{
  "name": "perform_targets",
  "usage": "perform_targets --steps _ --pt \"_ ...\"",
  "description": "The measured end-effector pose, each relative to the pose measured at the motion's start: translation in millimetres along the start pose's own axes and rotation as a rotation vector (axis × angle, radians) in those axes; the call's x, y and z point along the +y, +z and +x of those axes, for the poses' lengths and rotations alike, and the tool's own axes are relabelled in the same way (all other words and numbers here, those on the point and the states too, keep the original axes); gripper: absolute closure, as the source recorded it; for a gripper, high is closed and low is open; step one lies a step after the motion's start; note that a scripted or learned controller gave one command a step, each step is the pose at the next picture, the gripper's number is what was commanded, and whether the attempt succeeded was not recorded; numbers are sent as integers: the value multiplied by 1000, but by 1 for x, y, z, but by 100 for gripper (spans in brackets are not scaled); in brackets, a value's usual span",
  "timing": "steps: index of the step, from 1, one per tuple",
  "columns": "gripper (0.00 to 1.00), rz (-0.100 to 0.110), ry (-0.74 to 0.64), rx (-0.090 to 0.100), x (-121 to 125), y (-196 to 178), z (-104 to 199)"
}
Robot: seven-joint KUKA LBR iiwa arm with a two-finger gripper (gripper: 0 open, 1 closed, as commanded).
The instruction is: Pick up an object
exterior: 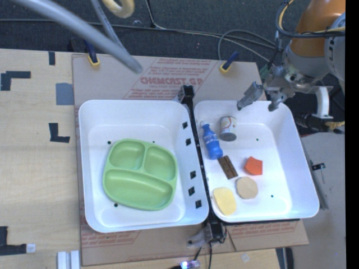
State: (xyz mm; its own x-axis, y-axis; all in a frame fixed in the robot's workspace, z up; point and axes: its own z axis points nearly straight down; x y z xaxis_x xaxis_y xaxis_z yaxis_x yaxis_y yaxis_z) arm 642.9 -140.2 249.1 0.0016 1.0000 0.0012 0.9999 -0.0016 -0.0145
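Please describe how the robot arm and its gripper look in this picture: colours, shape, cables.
The arm is grey metal with a rounded orange band above the wrist. Thin cables loop around it. The gripper has two short dark grey fingers.

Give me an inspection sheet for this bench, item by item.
Surface: two shallow white bins side by side, left bin, right bin, on a cardboard sheet.
Job's things: in the right bin, blue plastic bottle, small grey-and-white cylinder, brown bar, orange block, tan round disc, pale yellow lump.
Clutter: green divided plate in the left bin.
Grippers: gripper above the right bin's far edge, fingers apart, holding nothing.
Cables: black cables behind the bench.
Surroundings: wooden tabletop.
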Motion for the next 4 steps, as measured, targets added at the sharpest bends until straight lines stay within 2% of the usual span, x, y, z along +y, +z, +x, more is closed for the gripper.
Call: perform_targets --steps 1,3,4 --pt "0 -13 -3 -2 2 -9 0" --pt "0 -9 -2 -2 -2 102 -17" --pt "0 -9 -4 -1 0 153 -7"
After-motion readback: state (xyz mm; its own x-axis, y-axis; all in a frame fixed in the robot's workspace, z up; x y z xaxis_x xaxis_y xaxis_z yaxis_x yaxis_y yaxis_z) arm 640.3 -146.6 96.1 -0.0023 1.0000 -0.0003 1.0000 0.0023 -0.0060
